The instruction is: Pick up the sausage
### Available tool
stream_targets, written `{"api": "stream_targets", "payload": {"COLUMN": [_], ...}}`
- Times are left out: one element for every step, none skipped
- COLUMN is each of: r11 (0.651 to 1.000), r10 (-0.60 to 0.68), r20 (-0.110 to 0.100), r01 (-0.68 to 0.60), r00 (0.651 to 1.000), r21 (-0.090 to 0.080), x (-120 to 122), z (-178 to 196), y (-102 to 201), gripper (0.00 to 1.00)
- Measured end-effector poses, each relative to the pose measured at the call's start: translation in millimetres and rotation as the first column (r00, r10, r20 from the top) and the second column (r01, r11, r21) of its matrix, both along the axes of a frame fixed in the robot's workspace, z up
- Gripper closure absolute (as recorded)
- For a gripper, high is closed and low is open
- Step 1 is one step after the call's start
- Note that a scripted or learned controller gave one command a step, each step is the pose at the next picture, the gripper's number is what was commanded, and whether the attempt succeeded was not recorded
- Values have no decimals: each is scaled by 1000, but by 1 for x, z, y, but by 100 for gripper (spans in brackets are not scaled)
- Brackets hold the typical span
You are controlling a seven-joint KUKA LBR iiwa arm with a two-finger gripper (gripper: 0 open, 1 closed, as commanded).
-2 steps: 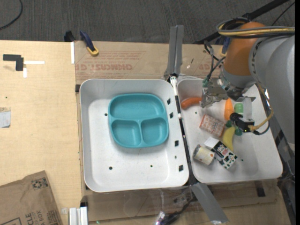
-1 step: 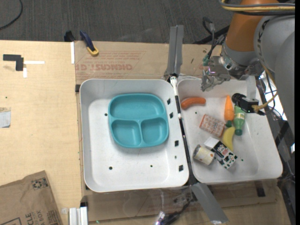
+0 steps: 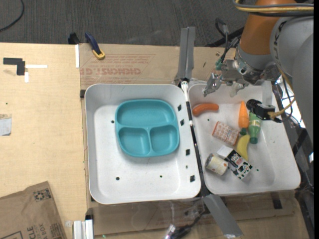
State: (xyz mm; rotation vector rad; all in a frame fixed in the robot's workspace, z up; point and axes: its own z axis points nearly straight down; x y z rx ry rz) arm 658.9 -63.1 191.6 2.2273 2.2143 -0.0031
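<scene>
Sausage point(image 3: 205, 108): lies in the right bin point(image 3: 279, 176), in its upper left part, close to the wall shared with the left bin; orange-red, roughly level, touching nothing else.
Claw point(image 3: 213, 86): hangs over the top edge of the right bin, just above and a little right of the sausage; its fingers stand apart and hold nothing.
Arm point(image 3: 279, 31): grey with an orange band, reaching in from the right over the upper right corner of the bins.
Left bin point(image 3: 99, 173): holds a teal plate point(image 3: 147, 127) with three compartments, set toward the upper middle.
Right bin, other things: a carrot point(image 3: 242, 115) upright near the right side, with a green bottle point(image 3: 254, 129) just beside and below it; a banana point(image 3: 242, 144) under those; a small patterned packet point(image 3: 225, 132) near the middle; a can point(image 3: 217, 164) on its side and a black-and-white carton point(image 3: 238, 165) next to it toward the lower middle.
Surface point(image 3: 40, 133): tan board at left, with a clamp point(image 3: 94, 46) with a yellow tip near the top.
</scene>
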Motion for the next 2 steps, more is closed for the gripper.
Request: {"api": "stream_targets", "payload": {"r11": [999, 999], "r10": [-50, -51], "r20": [1, 2], "r01": [50, 51], "r00": [999, 999], "r21": [0, -1], "x": [-11, -11], "z": [-99, -90], "y": [-37, -38], "gripper": [0, 100]}}
